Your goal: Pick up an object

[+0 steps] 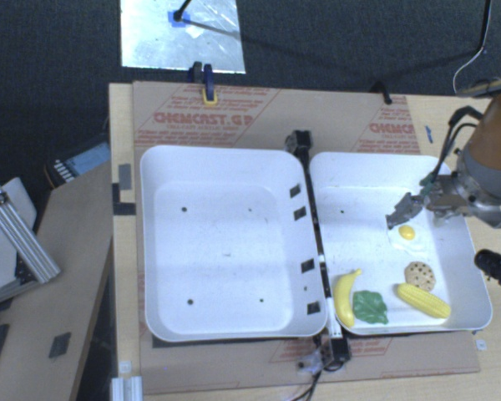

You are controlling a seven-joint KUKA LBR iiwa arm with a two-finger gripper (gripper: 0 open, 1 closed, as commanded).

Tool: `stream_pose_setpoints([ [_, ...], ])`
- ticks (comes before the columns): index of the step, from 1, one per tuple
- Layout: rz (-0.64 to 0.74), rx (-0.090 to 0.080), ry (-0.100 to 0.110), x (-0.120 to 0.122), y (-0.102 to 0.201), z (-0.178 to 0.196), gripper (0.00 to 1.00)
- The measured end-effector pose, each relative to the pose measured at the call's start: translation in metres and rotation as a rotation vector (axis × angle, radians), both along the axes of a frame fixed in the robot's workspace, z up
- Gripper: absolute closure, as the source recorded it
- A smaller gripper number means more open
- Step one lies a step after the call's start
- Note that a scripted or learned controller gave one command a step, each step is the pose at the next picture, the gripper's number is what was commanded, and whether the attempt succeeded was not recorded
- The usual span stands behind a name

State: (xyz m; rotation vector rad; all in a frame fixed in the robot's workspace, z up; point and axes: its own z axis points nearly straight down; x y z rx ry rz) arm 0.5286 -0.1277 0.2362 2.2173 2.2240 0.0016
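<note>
I am hovering my gripper (401, 214) over the right bin (351, 178), and the fried egg (407, 234) is lying just off my tips at five o'clock, round, so no long axis matters. My arm is reaching in from three o'clock, wrist low; I cannot tell my jaws' state

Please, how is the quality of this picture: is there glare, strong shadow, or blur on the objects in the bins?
Camera view: lighting is even and soft, with only faint shadows inside the right bin; the metal sheet at the top reflects light brightly; the gripper looks slightly blurred; the banana, corn cob and cookie are recognisable but soft in detail.
</note>
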Motion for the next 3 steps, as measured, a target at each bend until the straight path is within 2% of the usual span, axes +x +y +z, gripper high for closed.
stream_pose_setpoints([
  [1,0.007,0.000,-0.013,-0.023,0.046,0.107,0.00],
  [2,0.011,0.003,-0.012,-0.041,0.129,0.192,0.00],
  [3,0.008,0.003,-0.008,-0.042,0.184,0.254,0.00],
])
